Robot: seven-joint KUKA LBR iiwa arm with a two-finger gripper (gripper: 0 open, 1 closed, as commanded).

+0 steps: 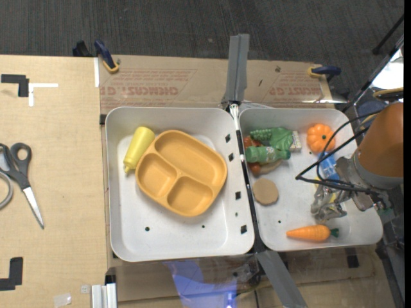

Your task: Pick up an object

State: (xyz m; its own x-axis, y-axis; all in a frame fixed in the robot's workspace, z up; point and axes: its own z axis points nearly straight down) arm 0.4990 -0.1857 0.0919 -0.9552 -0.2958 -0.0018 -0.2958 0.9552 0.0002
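Observation:
In the right bin (282, 236) lie an orange carrot (309, 234) near the front wall, a tan round cookie (265, 192) at the left, a green snack bag (273, 142) over a red item (255, 155), and a small orange pumpkin (319, 137) at the back right. My gripper (327, 207) hangs low over the bin's right side, just above and right of the carrot, with nothing visibly held. A blue item (327, 167) peeks out beside the wrist. The left bin (125, 236) holds an orange divided plate (181, 171) and a yellow bottle (137, 147).
Black cables (327, 162) arc from the arm across the right bin. Scissors (22, 178) lie on the bench at far left. Blue clamps (106, 56) pin the cardboard behind the bins. A grey divider bar (236, 69) stands between the bins at the back.

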